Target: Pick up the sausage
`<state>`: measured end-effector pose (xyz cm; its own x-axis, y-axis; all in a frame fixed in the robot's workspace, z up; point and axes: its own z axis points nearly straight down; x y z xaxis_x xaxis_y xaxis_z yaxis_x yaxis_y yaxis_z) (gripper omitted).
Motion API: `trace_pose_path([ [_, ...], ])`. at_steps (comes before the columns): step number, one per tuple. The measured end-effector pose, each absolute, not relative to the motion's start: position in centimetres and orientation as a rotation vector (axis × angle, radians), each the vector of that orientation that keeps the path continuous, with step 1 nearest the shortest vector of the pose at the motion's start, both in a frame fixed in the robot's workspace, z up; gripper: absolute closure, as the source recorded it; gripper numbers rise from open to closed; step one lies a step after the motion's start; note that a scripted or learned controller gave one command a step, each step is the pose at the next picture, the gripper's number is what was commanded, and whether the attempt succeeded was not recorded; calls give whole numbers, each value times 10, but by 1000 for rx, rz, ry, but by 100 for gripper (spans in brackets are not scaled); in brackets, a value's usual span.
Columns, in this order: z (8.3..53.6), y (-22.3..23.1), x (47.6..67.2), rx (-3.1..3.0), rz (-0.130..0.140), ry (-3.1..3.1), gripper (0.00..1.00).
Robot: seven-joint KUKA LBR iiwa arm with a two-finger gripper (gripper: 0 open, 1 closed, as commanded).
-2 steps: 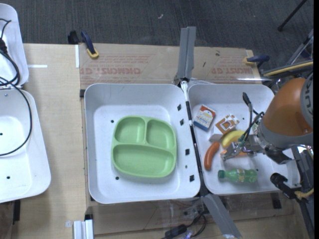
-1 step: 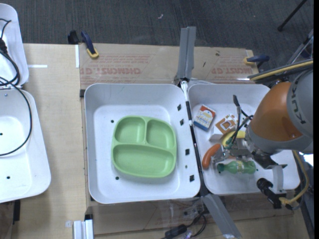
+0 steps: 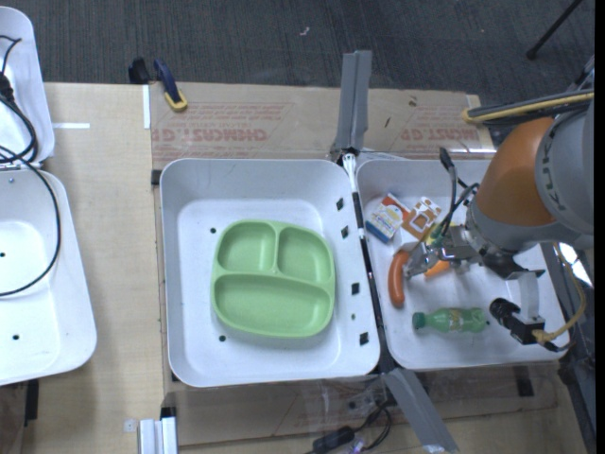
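Note:
The sausage (image 3: 396, 281) is an orange-red curved link. It lies at the left side of the right bin (image 3: 492, 353), close to the wall between the two bins. My gripper (image 3: 423, 261) reaches in from the right and is down low in that bin, just right of the sausage's upper end. It looks to be touching or nearly touching the sausage. The grey wrist and orange band (image 3: 515, 183) hide the bin's right part. A small orange piece (image 3: 437, 270) sits directly under the gripper.
A green bottle (image 3: 452, 322) lies on its side near the right bin's front. Two small snack boxes (image 3: 383, 221) (image 3: 422, 217) sit toward its back. The left bin (image 3: 184, 253) holds a green divided plate (image 3: 275, 280).

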<state>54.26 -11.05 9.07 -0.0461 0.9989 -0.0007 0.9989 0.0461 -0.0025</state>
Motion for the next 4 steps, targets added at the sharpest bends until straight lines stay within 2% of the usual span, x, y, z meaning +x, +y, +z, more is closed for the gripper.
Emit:
trace_pose_path([
  [1, 90, -97, 514, -2579, 7, -1787, 0],
  [2, 91, -100, 573, -2625, 6, -1725, 0],
  [3, 91, -100, 573, -2625, 6, -1724, 0],
  [4, 91, -93, 590, -2877, 7, -1261, 0],
])
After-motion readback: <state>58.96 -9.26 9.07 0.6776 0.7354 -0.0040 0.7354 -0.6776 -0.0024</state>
